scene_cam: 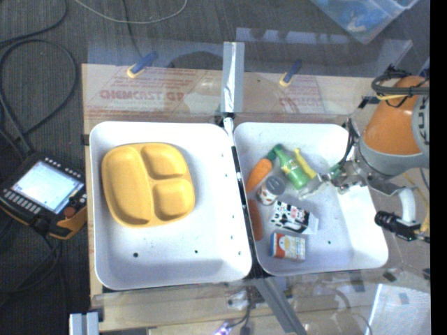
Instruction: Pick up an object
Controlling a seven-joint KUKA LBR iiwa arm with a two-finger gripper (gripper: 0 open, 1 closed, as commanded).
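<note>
The right bin (pixel 356 239) holds a cluster of small items: an orange carrot (pixel 259 174), a green bottle (pixel 292 168) with a yellow piece (pixel 303 162) beside it, a grey-topped can (pixel 271 188), a black-and-white patterned carton (pixel 290 217) and an orange-and-white carton (pixel 288 246). My gripper (pixel 323 181) reaches in from the right, low over the bin, with its tip just right of the green bottle and yellow piece. Nothing is visibly held in it.
The left bin (pixel 119 257) carries a yellow divided tray (pixel 148 183). A thin orange stick (pixel 255 218) lies along the right bin's left wall. The arm's orange band (pixel 394 128) hangs over the right bin's right rim. A teach pendant (pixel 43 195) lies off the bench to the left.
</note>
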